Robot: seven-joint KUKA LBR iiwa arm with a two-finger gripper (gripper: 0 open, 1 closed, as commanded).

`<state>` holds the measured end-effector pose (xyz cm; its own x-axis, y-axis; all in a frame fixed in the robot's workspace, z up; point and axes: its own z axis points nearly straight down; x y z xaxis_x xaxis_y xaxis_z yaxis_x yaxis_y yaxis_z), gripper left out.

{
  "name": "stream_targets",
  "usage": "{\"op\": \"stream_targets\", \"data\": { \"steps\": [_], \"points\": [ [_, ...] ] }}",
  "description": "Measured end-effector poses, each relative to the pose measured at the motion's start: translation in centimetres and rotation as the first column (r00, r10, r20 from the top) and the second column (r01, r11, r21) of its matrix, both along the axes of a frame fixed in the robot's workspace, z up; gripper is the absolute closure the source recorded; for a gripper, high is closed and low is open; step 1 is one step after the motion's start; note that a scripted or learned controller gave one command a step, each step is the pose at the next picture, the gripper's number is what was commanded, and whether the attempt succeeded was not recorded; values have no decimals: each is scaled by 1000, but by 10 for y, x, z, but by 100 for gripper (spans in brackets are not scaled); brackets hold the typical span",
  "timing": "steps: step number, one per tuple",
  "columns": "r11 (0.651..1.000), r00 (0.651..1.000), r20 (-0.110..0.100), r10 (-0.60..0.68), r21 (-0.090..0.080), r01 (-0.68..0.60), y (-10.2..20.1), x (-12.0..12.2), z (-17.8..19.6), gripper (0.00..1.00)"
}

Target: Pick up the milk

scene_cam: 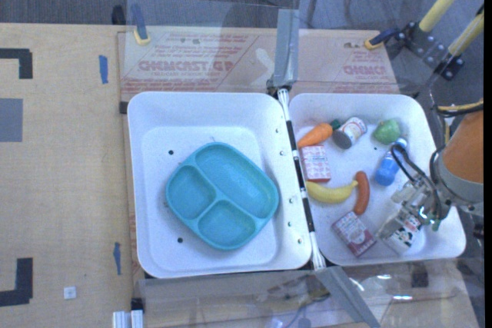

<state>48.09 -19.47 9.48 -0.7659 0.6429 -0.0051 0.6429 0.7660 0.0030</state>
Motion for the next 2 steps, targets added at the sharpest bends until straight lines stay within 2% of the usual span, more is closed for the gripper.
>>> {"op": "stream_targets", "data": {
  "steps": [1, 2],
  "points": [
    [1000, 1000, 7, -3, -1, 3, -1, 1, 10, 100],
    [997, 997, -2, -75, 0, 75, 40, 0, 106, 100]
  ]
}}
